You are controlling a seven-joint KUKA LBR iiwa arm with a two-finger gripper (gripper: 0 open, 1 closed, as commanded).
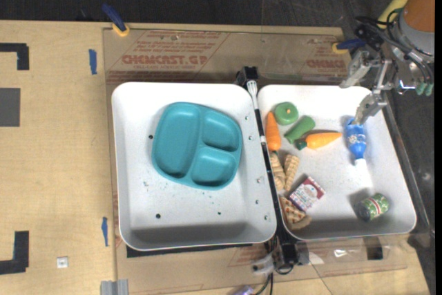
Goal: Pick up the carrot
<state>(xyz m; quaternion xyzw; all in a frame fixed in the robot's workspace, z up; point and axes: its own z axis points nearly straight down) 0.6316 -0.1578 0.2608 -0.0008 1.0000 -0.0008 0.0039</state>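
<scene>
1. The carrot is lying in the right bin, near its middle, with its thick end tucked against a green leafy piece and its orange body running off toward the right.
2. Its long axis is sitting nearly level across the view, tip pointing right and a touch upward, toward a blue bottle lying just beside that tip.
3. Careful here: a second orange piece is standing along the bin's left wall, long axis up and down, so there are two candidates in play.
4. I am judging this carrot to be a light, stiff plastic toy with a smooth, tapered skin, so it is likely to slip out toward the thin end.
5. The best hold is looking like the thicker mid-body, fingers closing across the long axis, clear of the green top.
6. The gripper is hovering over the bin's upper right, above the bottle; I cannot tell how it is set, and nothing is showing in it.
</scene>
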